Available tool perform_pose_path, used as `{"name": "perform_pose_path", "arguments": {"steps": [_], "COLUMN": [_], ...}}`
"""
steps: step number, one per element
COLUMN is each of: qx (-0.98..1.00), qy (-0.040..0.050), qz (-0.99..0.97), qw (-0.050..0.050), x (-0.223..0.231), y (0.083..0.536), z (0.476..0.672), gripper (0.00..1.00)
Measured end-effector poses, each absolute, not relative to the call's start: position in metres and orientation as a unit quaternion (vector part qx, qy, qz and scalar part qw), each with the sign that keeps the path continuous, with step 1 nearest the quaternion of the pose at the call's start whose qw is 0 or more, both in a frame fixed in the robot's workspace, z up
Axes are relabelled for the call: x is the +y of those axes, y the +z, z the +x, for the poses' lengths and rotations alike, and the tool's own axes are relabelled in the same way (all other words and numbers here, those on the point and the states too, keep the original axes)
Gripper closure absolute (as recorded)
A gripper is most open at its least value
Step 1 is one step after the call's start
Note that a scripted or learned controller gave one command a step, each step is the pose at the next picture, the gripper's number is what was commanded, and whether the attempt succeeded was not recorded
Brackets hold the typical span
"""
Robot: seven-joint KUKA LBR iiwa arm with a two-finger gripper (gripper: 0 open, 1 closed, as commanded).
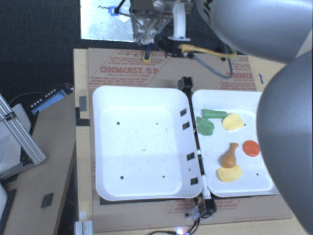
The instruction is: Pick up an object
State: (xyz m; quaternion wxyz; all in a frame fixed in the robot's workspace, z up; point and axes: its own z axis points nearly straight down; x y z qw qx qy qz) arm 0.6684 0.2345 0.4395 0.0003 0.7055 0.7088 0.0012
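**Arm parked high, picking not yet begun**

Beyond the far edge of the bench, the gripper [145, 33] hangs above the brown board, well apart from both bins. Whether it is open or closed cannot be told from this slant; nothing shows in its grasp.

The candidates all lie in the right bin [234, 190]: a green leafy piece [205, 126] near the dividing wall, a green bar [214, 113] at the far side, a yellow lump [233, 122] just beside it, a red disc [251, 148], a brown drumstick [229, 155] and a second yellow piece [229, 174] toward the near edge. The left bin [105, 106] holds none.

This looks like the approach stage. The next move calls for travelling over the right bin, choosing one piece, and descending squarely onto it.
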Motion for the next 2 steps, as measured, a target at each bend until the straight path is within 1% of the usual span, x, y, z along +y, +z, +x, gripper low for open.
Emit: {"name": "perform_pose_path", "arguments": {"steps": [1,2], "qx": [0.706,0.707], "qy": [-0.0002,0.0012], "qz": [0.709,0.707], "qw": [0.001,0.001], "x": [0.1683,0.1649], "y": [0.4337,0.4389], "z": [0.669,0.6686], "gripper": [1.0,1.0]}}
